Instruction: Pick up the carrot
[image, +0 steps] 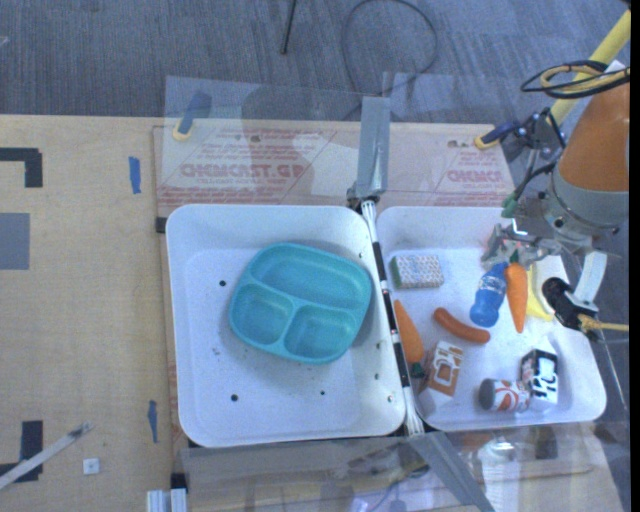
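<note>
Nearest you, along the front wall of the right bin (590, 405), lie a small can (497, 396) on its side and a black-and-white carton (540, 377), with a printed packet (446, 368) just to their left. These crowd the front rim, so there is little room to sweep low there.

A step farther in, an orange wedge-shaped piece (407, 333) leans against the divider between the two bins, and a sausage (461, 325) lies slantwise near the middle of the floor. In the left bin (190, 330), a teal divided plate (300, 301) sits near the centre, well clear of the work.

Farther back, the carrot (517, 296) hangs tip-down right below the tool (513, 250), touching or just beside a blue bottle (488, 295) on its left. A yellow item (541, 298) lies just behind it towards the right wall. You cannot tell from this slant whether the tool is apart or clamped on the carrot's top; the upright pose suggests a grip, but treat that as a guess. A speckled sponge block (417, 270) rests by the back left corner.

If you lift, go straight up: the bottle crowds one side, the right wall the other. Beyond the bins, the surface (80, 300) carries clear sheeting and tape.
</note>
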